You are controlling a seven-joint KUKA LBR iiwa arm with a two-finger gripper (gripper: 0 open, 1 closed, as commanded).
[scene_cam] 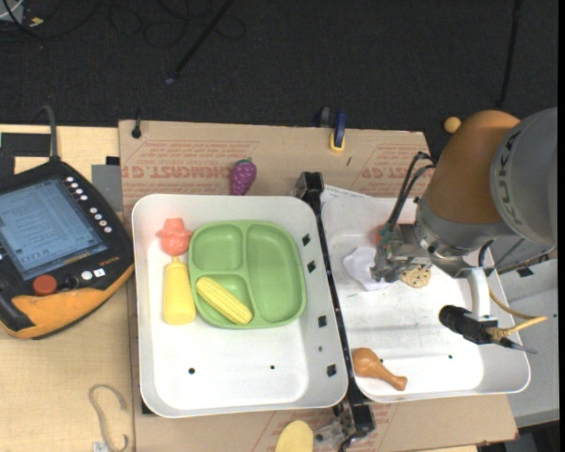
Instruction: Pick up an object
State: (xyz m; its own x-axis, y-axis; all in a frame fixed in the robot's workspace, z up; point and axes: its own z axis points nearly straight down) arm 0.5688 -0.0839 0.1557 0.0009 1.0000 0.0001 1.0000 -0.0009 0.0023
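Observation:
My gripper point(384, 267) hangs low over the upper left part of the right bin point(508, 377). A crumpled white object point(359, 264) lies right against its left side, and a speckled cookie point(415, 276) lies just to its right. Whether anything is held is hidden by the wrist. A brown drumstick point(378, 367) rests near the right bin's front edge. In the left bin point(226, 384) stands a green divided plate point(264, 262) with a corn cob point(224, 299) on it. Beside the plate are a yellow bottle point(177, 292) and a pink-red toy point(173, 237).
A purple grape-like toy point(243, 175) lies on the cardboard behind the left bin. A yellow object point(295, 436) sits below the bins at the front. A teach pendant point(40, 243) rests on the bench at the left.

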